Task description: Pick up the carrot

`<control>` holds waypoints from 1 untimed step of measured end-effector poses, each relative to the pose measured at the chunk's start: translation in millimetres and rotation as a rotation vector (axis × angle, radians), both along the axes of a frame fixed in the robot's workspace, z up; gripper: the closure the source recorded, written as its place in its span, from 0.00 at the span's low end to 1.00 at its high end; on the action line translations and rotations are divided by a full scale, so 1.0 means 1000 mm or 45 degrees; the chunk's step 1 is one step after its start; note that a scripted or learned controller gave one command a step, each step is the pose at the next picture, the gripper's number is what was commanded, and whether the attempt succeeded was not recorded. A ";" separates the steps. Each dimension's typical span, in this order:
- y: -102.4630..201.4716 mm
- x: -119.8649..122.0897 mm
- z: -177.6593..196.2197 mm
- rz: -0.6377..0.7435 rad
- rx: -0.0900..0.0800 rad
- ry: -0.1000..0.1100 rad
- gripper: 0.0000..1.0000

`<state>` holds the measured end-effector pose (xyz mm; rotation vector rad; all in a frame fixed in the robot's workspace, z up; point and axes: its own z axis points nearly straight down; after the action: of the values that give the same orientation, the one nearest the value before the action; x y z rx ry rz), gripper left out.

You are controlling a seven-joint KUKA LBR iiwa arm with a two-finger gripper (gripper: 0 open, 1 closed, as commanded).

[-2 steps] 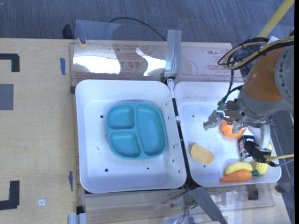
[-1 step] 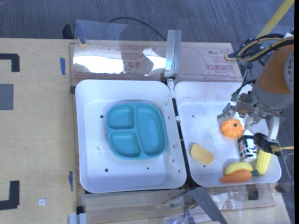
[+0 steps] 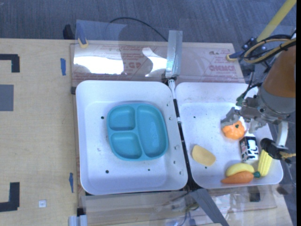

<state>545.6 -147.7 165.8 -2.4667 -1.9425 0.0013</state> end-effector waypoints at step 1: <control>-0.035 0.032 -0.078 0.100 -0.003 -0.007 0.00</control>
<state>577.9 -182.3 88.1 -2.3921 -2.0416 -0.0033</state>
